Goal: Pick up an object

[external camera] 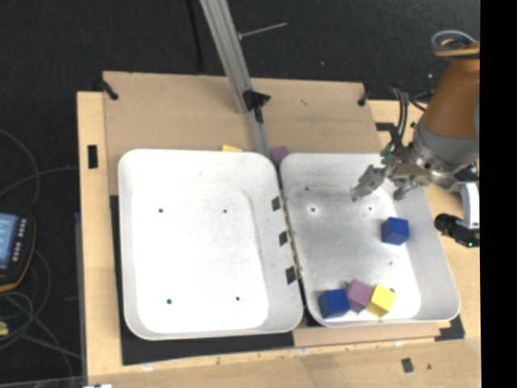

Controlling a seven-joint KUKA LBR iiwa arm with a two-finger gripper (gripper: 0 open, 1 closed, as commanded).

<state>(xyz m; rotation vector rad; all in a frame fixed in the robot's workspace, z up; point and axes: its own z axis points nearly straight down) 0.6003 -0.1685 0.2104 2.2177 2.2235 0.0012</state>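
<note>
A small blue cube with a matte face is seen lying flat in the right bin, just below the gripper. The fingers are spread apart; nothing is held between them.

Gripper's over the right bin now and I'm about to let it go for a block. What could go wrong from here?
The gripper hangs apart from every block, so closing here would likely grab nothing. The lone blue block is the easy target. The other blue block, purple block and yellow block sit packed against the right bin's near wall, leaving fingers little room.
</note>
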